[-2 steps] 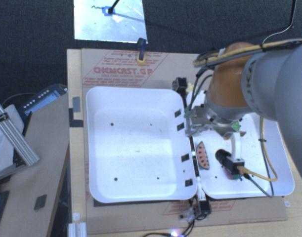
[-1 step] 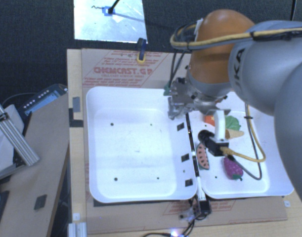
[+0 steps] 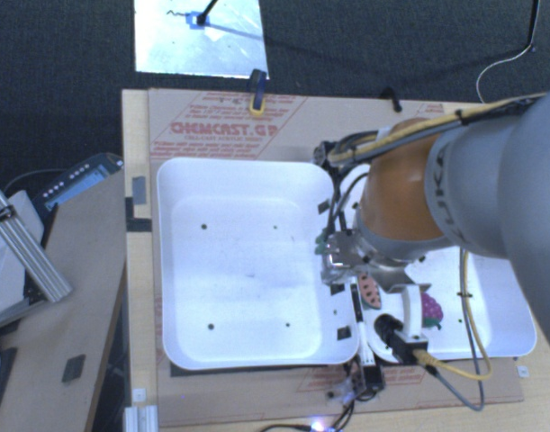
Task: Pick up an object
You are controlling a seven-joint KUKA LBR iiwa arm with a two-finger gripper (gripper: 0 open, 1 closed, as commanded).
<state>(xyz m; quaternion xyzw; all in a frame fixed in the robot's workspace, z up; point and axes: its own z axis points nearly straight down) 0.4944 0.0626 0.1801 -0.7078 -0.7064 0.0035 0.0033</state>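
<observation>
Reaching down into the shallow white right bin [image 3: 504, 336]. Hovering over a small red slice-shaped toy [image 3: 369, 292], a purple bumpy toy [image 3: 431, 309] sitting at three o'clock. Gripper [image 3: 365, 282] grip: cannot tell. Maybe missing, bumping the bin wall.

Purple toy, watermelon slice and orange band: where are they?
purple toy [image 3: 431, 309]: camera view, its middle, in the right bin.
watermelon slice [image 3: 370, 292]: camera view, its red face.
orange band [image 3: 396, 183]: camera view, its top.

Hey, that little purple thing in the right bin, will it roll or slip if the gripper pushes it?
The purple thing looks small and knobbly, so probably light and easily nudged. Its lumpy outline suggests wobbling rather than rolling. The right bin looks smooth, so it may slide.
</observation>
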